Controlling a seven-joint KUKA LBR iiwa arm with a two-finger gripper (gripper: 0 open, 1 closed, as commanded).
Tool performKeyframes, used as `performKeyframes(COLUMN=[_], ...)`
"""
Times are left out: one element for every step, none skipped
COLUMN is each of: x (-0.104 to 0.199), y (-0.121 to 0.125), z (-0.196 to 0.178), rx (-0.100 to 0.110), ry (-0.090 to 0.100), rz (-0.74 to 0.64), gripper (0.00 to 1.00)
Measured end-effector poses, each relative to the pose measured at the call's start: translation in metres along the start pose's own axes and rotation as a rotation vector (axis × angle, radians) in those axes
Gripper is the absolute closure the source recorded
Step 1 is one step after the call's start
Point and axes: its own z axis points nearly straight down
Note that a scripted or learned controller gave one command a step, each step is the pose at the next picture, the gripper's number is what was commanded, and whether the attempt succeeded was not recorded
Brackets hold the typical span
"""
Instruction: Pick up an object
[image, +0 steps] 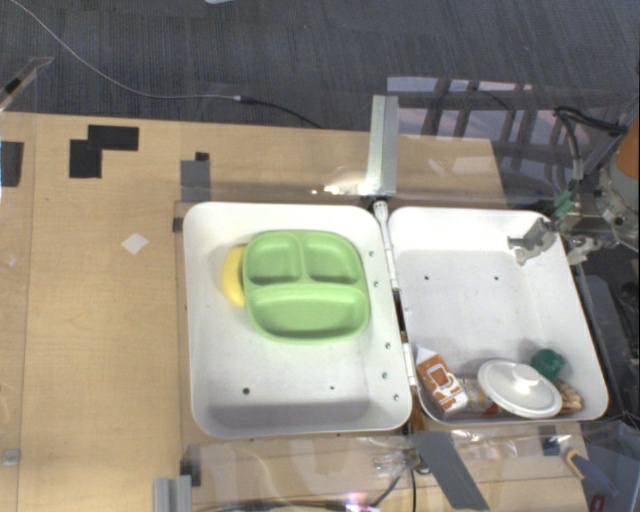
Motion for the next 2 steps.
performKeyframes(x=[0.043, 0.092], y=[-0.027, -0.007], z=[0.118, 0.165], rx=[0.003, -0.006], ry=[0.0, 0.001], rz=[0.511, 0.132], gripper=[0.0, 0.0])
